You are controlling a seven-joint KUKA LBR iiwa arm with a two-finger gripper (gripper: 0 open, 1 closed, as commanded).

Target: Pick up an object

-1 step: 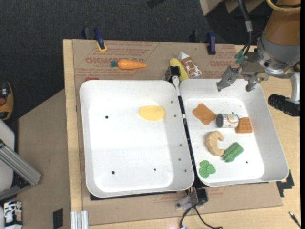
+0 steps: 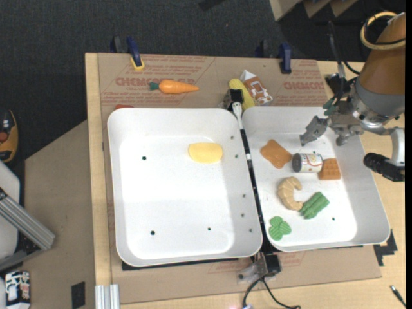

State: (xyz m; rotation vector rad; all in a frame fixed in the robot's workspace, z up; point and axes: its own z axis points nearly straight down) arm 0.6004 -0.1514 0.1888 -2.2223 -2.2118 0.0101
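Green leaf piece [image 2: 279,228] lies nearest, beside croissant [image 2: 291,192] and can [image 2: 308,162] in the right bin [image 2: 367,227]. Claw [image 2: 327,129], apparently spread and grasping nothing, hovers above.

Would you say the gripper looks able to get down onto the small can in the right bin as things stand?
Probably yes. The gripper hangs just above the can, which lies on its side with nothing over it, though the waffle sits close beside it.

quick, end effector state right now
End effector: above the right bin, nothing seen in it; open or shut cannot be told.
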